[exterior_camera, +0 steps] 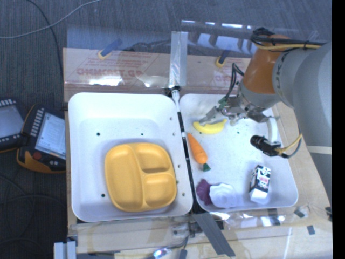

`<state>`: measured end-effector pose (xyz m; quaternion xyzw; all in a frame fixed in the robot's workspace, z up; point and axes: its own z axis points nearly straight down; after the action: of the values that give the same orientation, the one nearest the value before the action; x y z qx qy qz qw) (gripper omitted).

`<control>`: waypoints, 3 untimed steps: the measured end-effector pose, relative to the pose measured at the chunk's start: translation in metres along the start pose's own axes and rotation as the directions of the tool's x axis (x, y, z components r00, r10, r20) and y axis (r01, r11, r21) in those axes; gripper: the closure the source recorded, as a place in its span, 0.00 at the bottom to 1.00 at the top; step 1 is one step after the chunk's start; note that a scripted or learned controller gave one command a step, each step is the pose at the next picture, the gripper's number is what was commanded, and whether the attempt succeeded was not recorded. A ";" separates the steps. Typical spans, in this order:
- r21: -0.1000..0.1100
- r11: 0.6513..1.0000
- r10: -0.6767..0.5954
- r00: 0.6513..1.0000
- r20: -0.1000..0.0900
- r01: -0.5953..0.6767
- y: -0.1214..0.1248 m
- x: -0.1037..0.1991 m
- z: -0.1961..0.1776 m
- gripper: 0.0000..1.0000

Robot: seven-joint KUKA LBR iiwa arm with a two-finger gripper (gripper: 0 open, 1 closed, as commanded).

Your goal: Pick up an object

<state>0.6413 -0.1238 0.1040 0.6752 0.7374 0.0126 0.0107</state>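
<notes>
Cardboard (124, 69) behind the bins bears faint red print, unreadable here.

Tray (141, 176) in left bin (86, 112), banana (210, 127) (behind carrot (197, 149)) in right

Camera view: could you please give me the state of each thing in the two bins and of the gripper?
Yellow tray: flat in the left bin, right side up.
Banana: lying in the right bin, at the gripper.
Carrot: lying flat.
Milk carton: on its side.
White cloth: crumpled beside a purple thing.
Gripper: low over the banana.
</notes>
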 end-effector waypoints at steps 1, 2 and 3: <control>-0.001 0.997 0.075 0.997 0.004 -0.075 0.005 0.005 0.002 0.00; 0.022 0.995 0.099 0.995 0.007 -0.099 -0.032 0.027 0.014 0.00; 0.039 0.939 0.342 0.940 0.013 -0.342 -0.056 0.023 -0.001 0.00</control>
<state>0.5835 -0.1063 0.1036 0.7930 0.6091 -0.0026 -0.0030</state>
